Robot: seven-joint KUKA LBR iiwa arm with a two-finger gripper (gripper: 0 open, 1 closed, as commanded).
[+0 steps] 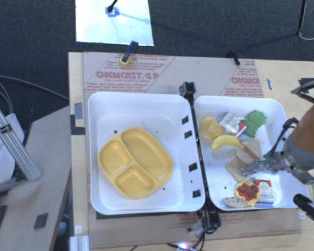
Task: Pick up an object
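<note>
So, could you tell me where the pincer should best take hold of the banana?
Probably across the banana's thick middle, coming straight down from above: it lies flat, curved, with toys crowding both ends, so closing across its narrow width looks safest.

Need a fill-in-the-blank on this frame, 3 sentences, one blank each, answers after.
1. The yellow divided tray lies in the ____ bin.
2. The tray has ____ compartments.
3. The toy banana lies in the ____ bin, where the tool reaches over a bread slice.

Answers: left; three; right
</note>
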